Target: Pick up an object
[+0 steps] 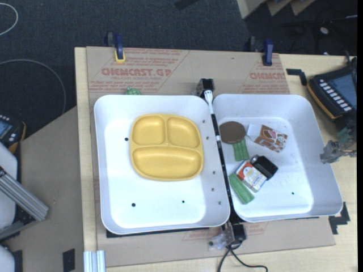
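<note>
The right bin (295, 183) holds several small objects. A brown round disc (232, 132) lies near its left wall. Just below the disc is a short green piece (241, 150), and a longer green piece (241, 189) lies lower down, tilted. A black block (265, 165) rests against a red, white and yellow packet (251, 176) in the middle. Toward the back sits a brown and white packet (273, 138). The left bin (113, 180) holds a yellow divided plate (166, 146).
A small grey object (333, 150) sits on the bench just outside the right bin's right rim. A black and orange handheld device (336, 92) lies at the back right. Blue clamps (118, 47) (267, 54) grip the board's far edge. A cable (229, 248) runs off the front.
</note>
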Tool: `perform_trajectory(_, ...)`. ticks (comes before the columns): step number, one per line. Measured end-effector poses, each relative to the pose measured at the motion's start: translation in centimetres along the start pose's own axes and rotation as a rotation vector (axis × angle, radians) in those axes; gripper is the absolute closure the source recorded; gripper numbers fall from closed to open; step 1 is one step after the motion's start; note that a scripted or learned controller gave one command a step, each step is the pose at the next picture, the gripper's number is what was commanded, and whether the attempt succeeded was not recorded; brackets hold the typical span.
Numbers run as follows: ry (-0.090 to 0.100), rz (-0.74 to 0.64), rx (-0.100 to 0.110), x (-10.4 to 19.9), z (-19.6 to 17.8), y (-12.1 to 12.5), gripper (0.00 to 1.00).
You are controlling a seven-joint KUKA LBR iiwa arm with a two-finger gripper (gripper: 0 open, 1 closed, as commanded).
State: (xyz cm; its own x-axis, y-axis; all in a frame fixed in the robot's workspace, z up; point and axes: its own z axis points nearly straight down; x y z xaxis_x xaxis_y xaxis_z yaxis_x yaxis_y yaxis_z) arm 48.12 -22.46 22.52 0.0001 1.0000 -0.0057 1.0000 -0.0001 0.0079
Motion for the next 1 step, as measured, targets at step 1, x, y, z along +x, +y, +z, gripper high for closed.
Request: perform_trajectory(1,-0.002,0.000,-0.003,-0.03,-1.02,0.08,1.00)
